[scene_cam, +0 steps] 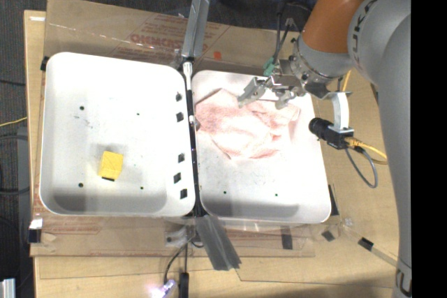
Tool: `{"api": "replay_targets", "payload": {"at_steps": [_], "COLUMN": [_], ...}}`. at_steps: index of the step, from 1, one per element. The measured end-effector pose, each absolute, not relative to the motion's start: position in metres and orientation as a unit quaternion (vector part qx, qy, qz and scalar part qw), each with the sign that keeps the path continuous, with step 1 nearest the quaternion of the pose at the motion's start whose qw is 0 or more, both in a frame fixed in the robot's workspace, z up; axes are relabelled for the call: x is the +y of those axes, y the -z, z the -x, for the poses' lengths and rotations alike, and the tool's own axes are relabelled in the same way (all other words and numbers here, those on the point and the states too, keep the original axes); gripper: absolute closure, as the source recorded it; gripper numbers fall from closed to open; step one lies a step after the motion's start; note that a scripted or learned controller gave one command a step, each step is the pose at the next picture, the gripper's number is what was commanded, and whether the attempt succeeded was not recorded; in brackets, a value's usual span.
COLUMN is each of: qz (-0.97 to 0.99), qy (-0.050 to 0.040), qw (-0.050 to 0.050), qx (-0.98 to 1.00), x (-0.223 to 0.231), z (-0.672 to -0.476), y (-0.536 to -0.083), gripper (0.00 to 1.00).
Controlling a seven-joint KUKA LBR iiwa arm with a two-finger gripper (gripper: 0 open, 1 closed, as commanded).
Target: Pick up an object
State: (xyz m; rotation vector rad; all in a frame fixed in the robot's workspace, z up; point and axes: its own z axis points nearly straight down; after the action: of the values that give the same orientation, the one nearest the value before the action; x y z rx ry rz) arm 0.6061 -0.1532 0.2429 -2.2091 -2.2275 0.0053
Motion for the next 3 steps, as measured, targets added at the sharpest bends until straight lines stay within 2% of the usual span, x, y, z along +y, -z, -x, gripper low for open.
{"api": "replay_targets", "payload": {"at_steps": [1, 2, 3], "qz": [0.652, 0.624, 0.621], "qy": [-0.001, -0.0067, -0.0034], "qw": [0.0, -0.005, -0.004], "qx": [-0.758, -0.781, -0.784], "x": [-0.128, -0.119, -0.114], "z": [-0.619, -0.628, -0.629], "y": [-0.092, -0.094, -0.104], "gripper": [0.0, 0.0, 1.0]}}
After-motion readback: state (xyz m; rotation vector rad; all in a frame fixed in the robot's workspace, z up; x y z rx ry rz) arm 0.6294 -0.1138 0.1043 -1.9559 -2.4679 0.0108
